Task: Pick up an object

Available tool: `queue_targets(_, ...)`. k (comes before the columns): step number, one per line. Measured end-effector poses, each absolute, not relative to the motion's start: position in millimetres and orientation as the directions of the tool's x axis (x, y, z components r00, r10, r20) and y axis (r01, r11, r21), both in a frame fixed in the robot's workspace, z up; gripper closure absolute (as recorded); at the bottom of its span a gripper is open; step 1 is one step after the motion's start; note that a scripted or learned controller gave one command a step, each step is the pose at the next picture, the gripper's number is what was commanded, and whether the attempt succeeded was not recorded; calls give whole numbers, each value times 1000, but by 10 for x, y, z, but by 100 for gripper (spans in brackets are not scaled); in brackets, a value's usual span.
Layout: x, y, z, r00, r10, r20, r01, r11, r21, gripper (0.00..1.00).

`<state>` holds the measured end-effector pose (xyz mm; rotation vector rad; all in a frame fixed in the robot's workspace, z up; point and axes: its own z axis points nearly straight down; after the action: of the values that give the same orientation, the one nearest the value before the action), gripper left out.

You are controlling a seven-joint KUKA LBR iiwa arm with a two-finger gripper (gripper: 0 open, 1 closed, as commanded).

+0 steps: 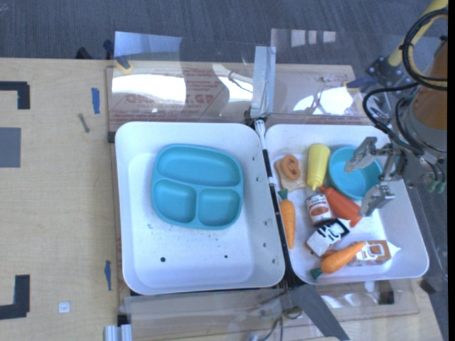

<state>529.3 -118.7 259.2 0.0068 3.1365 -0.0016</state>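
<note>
My gripper (370, 177) hangs over the right side of the right bin (411, 227), its two fingers (362, 155) spread open. It holds nothing. Just left of and below the fingers sits a blue bowl (348, 174). A red-orange pepper (343, 204) lies by the lower finger. Further left are a yellow bottle (318, 165), a small can (319, 207) and a tan pastry (289, 168). A carrot (287, 221) lies along the bin's left wall.
A black-and-white box (328, 234), a second carrot (340, 258) and a small carton (377, 250) lie near the right bin's front. The left bin (135, 254) holds a blue divided plate (197, 185). Cables (398, 84) loop above the gripper.
</note>
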Motion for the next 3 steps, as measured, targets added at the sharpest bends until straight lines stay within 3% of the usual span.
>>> queue_targets(1,5492,-984,917,-995,103,-12,103,995,0,0)
queue_targets(2,5287,-918,901,-989,149,-18,149,989,1,0)
queue_targets(3,5233,-919,900,-976,218,-15,218,976,2,0)
